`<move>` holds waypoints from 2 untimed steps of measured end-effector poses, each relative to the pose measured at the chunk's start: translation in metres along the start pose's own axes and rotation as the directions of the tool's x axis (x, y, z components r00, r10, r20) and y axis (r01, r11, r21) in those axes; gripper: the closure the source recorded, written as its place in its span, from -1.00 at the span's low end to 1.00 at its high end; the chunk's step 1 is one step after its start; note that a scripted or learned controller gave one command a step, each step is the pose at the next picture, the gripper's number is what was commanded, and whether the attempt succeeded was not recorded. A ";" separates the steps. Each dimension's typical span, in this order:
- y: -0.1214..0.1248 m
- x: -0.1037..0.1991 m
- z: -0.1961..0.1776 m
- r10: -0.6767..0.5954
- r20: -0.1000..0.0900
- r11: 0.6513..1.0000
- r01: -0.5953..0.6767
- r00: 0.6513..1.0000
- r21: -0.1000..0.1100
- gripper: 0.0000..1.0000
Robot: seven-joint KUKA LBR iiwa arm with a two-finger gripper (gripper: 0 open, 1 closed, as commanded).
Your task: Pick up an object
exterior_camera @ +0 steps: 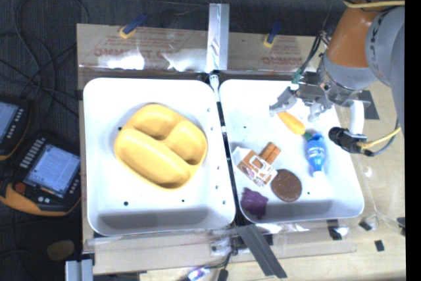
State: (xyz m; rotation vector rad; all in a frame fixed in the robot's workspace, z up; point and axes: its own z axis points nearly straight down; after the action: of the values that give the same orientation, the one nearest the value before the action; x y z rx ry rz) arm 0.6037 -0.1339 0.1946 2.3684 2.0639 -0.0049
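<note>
- Yellow foam piece [161, 145], large and lobed, is lying in the middle of the left bin [99, 207] you are looking down on.
- Grey arm [368, 43] with its orange band is reaching in from your right, over the far part of the right bin [348, 204].
- Gripper [299, 104] is hanging just above a small orange-yellow object [291, 122]; its fingers are standing spread apart, and you are seeing nothing between them.
- Blue and white bottle [316, 154] is lying near the right bin's right wall.
- Orange and white carton [258, 164] is sitting at the right bin's centre.
- Brown round disc [287, 185] is resting just beside the carton.
- Purple lump [254, 202] is lying near the right bin's front-left corner.
</note>
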 end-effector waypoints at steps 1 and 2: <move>0.069 -0.029 0.055 -0.179 0.002 0.984 0.179 0.984 0.001 -1.00; 0.073 -0.051 0.106 -0.361 -0.005 0.932 0.361 0.932 0.003 -1.00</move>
State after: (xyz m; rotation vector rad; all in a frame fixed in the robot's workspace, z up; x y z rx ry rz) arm 0.6691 -0.1952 0.0886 1.9526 2.4688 -0.0033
